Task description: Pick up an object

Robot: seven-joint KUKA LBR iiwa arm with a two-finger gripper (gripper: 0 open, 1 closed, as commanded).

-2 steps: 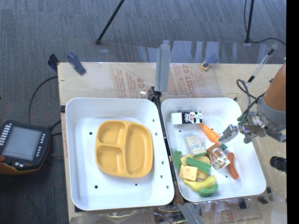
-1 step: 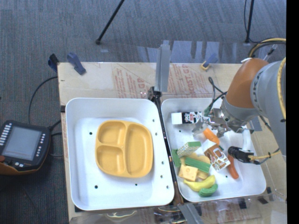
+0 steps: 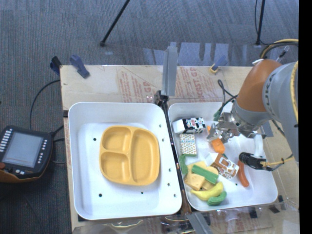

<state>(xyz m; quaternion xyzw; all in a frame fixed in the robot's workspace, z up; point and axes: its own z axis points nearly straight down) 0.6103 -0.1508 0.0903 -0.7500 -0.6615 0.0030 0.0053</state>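
The pincer is hovering over an orange piece just beneath; whether it is grasping it I cannot tell, and crowding neighbours risk deflecting it.

Two bins sit side by side on a bench. The left bin holds a divided plate. The right bin holds a toy car at the back and piled toy food in front.
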